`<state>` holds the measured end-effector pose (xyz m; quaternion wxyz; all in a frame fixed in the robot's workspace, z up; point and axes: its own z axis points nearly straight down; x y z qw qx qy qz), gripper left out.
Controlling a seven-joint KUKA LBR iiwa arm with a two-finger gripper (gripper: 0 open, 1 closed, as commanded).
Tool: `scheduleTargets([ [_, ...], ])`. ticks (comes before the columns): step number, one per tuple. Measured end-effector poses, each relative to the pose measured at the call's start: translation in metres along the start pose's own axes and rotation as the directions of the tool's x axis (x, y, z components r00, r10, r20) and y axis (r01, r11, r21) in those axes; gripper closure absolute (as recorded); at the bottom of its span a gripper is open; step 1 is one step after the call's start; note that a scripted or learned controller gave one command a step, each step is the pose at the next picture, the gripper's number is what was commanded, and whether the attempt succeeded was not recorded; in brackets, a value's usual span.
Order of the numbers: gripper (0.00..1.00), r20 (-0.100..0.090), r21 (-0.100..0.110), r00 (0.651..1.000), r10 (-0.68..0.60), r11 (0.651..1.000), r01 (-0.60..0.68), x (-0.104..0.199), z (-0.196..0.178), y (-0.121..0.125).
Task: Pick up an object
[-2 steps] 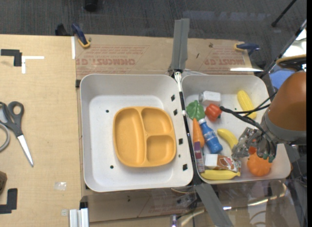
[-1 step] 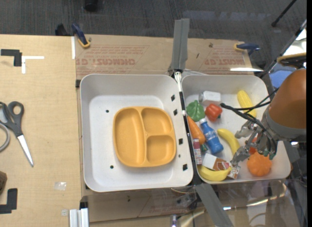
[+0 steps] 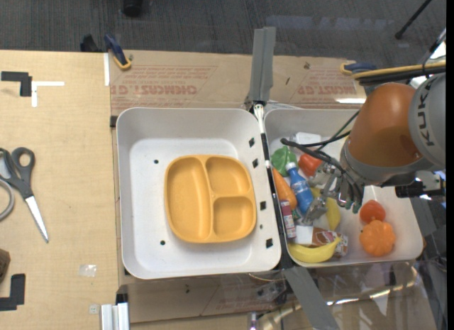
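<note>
Still unlifted, the toy groceries crowd the right bin (image 3: pixel 408 250): a blue bottle (image 3: pixel 299 188), a banana (image 3: pixel 313 252) and an orange pepper (image 3: pixel 377 238) among them. Over the pile hangs the gripper (image 3: pixel 328 195) (whether its jaws are wide or closed cannot be told), nothing visibly held. The yellow divided plate (image 3: pixel 211 199) sits in the left bin (image 3: pixel 135 179).

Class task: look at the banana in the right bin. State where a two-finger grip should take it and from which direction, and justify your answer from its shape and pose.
Grip the banana across its thick middle, coming straight down from above. It lies flat along the right bin's near wall, curving upward at both ends, so fingers closing across its narrow width should seat well. A packet crowds its upper side, so the fit may be tight.
</note>
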<state>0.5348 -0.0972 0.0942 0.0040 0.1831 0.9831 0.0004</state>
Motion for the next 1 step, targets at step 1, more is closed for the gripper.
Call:
scheduleTargets([
  [1,1.00,0.003,0.001,1.000,-0.001,1.000,0.001,-0.0011,-0.0095,-0.0006],
])
